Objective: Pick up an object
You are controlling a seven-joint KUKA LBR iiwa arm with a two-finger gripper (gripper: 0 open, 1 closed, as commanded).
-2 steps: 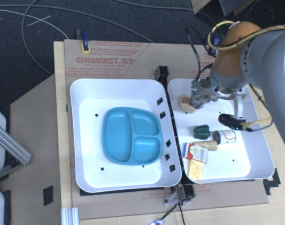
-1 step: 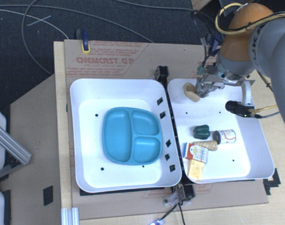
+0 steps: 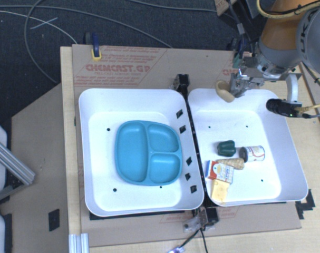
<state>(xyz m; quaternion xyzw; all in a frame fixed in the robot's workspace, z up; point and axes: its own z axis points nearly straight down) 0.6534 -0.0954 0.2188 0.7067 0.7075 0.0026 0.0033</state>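
A small tan, rounded object (image 3: 223,91), judged light and fairly stiff, is seen at the right white bin's (image 3: 286,191) far rim just beside the gripper (image 3: 239,87), whose opening cannot be told; grasping across its width is advised.

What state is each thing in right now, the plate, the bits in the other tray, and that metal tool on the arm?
Blue divided plate: lying flat in the left bin, nothing on it.
Green object: resting in the right bin, untouched.
Small can: lying on its side.
Flat food packets: lying flat, overlapping.
Tan object: at the right bin's far rim, just beside the tool.
Tool: low over that rim; grip unclear.
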